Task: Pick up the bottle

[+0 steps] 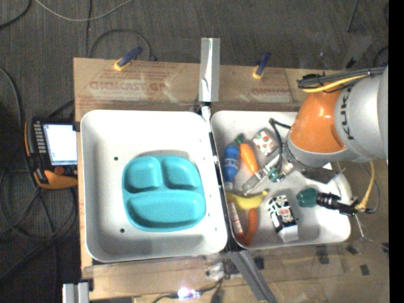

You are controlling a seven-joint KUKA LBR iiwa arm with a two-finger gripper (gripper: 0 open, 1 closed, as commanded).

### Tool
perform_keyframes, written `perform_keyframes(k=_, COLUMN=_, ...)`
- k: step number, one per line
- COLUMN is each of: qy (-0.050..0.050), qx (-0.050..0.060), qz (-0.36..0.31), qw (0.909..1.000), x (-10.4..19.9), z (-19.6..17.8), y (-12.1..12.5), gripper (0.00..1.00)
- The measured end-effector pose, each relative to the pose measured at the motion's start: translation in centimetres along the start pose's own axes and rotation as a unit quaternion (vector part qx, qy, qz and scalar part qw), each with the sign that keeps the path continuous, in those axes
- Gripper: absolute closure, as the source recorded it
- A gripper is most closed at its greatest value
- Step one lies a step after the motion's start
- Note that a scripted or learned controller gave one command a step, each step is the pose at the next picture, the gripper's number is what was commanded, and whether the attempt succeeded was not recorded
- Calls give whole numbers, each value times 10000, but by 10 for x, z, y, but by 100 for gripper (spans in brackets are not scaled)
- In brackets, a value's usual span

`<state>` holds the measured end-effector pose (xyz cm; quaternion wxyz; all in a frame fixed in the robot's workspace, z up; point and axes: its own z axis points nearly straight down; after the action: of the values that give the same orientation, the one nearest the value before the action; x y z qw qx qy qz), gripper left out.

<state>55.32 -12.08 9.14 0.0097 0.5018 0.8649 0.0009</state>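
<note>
Pincer [260, 178] over right bin [328, 232], grip state unclear, cardboard bench [145, 87], dark carpet [57, 36], cables

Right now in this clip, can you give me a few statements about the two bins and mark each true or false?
1. The blue tray lies in the left bin. True.
2. The blue bottle stands on the tray. False: it lies in the right bin, near the wall between the bins.
3. The banana is in the right bin. True.
4. The carrot lies beside the bottle. True.
5. The hand is above the left bin. False: it is over the right bin.
</note>
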Motion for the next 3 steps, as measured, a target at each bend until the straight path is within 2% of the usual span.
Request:
perform_keyframes(k=1, qy=37, qx=35, qz=2593, qw=9658, x=-11, z=2, y=41, gripper=0)
perform_keyframes(k=2, qy=31, qx=116, qz=3401, qw=9403, x=-45, z=-49, y=92, gripper=0)
perform_keyframes(k=3, qy=3, qx=61, qz=4274, qw=9041, x=-43, z=-11, y=106, gripper=0)
